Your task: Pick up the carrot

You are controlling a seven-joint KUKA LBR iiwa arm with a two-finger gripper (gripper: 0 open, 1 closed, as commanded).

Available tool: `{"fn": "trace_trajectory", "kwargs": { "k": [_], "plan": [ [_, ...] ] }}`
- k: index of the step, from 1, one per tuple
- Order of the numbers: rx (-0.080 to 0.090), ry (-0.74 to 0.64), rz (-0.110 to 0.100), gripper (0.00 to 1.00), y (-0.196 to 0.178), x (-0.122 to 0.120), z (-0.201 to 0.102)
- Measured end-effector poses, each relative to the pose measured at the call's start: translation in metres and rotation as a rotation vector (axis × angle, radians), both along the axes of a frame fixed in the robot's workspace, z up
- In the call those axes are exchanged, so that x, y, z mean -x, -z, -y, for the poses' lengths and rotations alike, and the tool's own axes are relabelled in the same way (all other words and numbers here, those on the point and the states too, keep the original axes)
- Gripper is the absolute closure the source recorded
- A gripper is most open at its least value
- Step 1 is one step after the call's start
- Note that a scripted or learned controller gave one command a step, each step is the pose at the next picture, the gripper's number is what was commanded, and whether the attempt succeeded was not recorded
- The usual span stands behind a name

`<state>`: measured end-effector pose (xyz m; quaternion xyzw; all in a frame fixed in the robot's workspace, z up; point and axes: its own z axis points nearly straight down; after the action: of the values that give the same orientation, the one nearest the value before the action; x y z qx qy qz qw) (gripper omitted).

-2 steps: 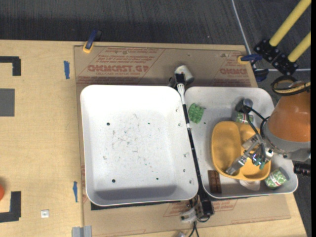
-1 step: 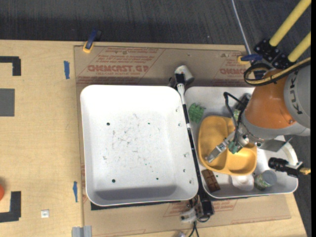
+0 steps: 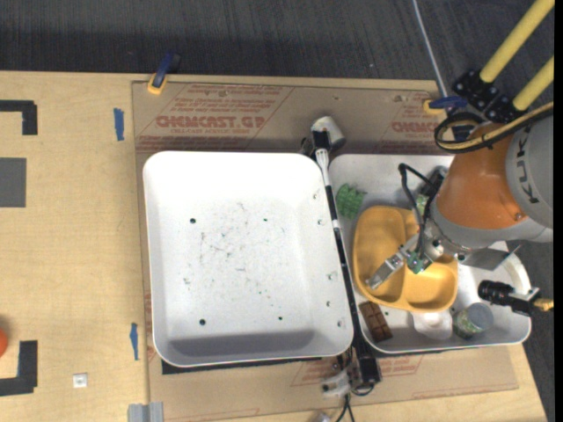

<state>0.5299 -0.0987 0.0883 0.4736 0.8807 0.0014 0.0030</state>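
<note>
My gripper (image 3: 400,266) hangs low in the right bin (image 3: 374,162), over a large yellow curved object (image 3: 385,236) that lies across the bin's middle. The grey arm with its orange band (image 3: 475,196) reaches in from the right and hides the bin's right part. A small orange thing (image 3: 3,343) is cut off by the left edge of the view, out on the bench; I cannot tell what it is.
A green block (image 3: 350,200) lies at the right bin's back left. At its front are a brown bar (image 3: 376,322), a white piece (image 3: 431,325) and a grey round can (image 3: 471,321). The left bin (image 3: 237,167) stands beside it. Cables run between the bins.
</note>
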Motion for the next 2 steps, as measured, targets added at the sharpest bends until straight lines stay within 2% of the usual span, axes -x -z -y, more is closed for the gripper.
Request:
{"fn": "trace_trajectory", "kwargs": {
  "k": [2],
  "plan": [
    [0.000, 0.000, 0.000, 0.00, 0.0000, -0.0001, 0.0000]
  ]
}}
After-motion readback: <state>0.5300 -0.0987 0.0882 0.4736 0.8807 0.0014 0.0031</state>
